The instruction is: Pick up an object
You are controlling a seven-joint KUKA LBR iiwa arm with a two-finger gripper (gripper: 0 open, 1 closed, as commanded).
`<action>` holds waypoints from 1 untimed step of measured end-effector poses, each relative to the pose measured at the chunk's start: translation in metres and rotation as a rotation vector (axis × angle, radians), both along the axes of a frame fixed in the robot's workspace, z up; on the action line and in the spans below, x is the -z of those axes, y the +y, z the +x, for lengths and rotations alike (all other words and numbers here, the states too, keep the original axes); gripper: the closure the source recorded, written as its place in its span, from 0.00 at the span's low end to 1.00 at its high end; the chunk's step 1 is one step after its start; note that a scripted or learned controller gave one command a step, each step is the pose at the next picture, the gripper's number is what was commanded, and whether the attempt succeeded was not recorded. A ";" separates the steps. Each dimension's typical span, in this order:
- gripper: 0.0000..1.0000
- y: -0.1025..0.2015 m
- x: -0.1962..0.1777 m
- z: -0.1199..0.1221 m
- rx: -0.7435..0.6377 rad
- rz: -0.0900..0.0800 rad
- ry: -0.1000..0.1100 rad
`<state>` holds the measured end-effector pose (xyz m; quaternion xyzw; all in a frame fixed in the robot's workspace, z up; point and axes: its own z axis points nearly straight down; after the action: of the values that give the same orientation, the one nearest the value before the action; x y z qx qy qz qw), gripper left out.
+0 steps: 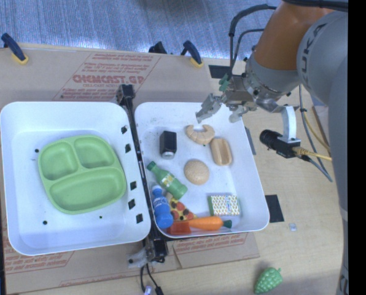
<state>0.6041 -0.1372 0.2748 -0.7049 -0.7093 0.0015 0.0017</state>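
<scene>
- The likeliest target, going by where the arm hangs, is the croissant, lying in the right bin near its far edge; take it as your landmark.
- Your gripper hovers just above and to the right of the croissant, its two fingers spread apart with nothing between them. If it drops straight down from here, one finger could land on the bin's far rim rather than inside.
- The croissant is curved and likely slick; a closing pinch across its arc could squirt it sideways instead of seating it.
- The hot dog bun lies just beside the croissant, toward the near right. A wide-open descent may catch both, or shove the bun and spoil the grip.
- The round bread roll sits nearer you than the croissant, and the black box lies to its left; both are far enough off to be safe unless the croissant skids.
- Further from the croissant, the green bottle, blue bottle, carrot and patterned block crowd the near edge; you would risk a tangled grasp there.
- The green plate in the left bin is well away.
</scene>
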 end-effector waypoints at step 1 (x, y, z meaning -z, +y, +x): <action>0.00 0.007 0.166 0.054 0.001 -0.002 -0.018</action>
<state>0.6584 -0.1299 0.1091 -0.7051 -0.7091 -0.0042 -0.0057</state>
